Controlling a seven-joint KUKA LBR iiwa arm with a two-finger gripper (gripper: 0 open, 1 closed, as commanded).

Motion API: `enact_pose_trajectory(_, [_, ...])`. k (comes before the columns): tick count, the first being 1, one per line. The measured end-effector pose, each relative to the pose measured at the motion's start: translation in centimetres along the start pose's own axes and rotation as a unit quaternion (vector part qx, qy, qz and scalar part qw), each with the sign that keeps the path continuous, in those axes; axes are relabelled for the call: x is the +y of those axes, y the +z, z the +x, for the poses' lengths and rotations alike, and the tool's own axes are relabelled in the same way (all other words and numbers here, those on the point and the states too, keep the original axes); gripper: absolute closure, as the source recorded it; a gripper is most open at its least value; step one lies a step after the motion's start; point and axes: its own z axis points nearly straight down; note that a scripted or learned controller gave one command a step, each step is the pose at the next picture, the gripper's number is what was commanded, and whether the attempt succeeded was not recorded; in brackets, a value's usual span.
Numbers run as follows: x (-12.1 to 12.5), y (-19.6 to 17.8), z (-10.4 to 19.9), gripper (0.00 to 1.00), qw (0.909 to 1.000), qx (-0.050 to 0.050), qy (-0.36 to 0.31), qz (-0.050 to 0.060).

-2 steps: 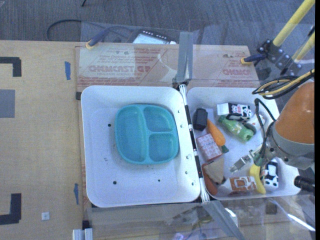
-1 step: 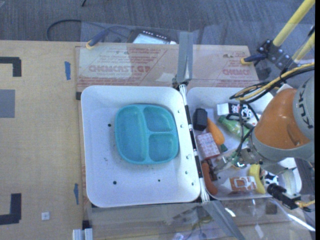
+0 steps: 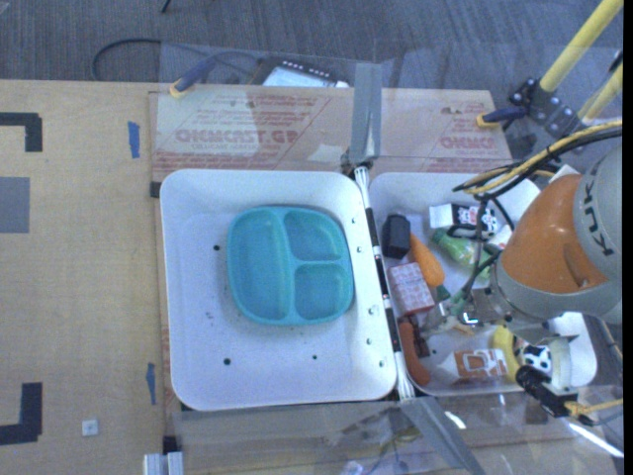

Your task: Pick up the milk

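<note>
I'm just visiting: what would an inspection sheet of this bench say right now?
Surface: two white bins, left bin, right bin.
Job's things: cow-patterned milk carton near right bin's front corner, untouched.
Clutter: teal divided plate in left bin; carrot, black block, orange packet in right bin.
Grippers: arm above right bin; jaws hidden.
Cables: yellow-black bundle along arm.
Surroundings: grey carpet, yellow poles.

One fixed camera looks down at a slant on both bins (image 3: 188, 295), arm (image 3: 554, 245) entering from the right.
</note>
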Motion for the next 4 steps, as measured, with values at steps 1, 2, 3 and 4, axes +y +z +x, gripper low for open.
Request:
enact_pose_trajectory(1, [-0.1,0.0,-4.1,0.0,0.9867,0.0,0.163,0.001])
enact_pose_trajectory(2, [-0.1,-1.0,-4.1,1.0,0.9869,-0.001,0.161,0.0])
enact_pose_trajectory(3, [2.5,-1.6,-6.9,1.0,0.9809,-0.001,0.195,0.004])
enact_pose_trajectory(4, [2.6,-1.6,-6.9,0.0,0.9809,0.0,0.194,0.004])
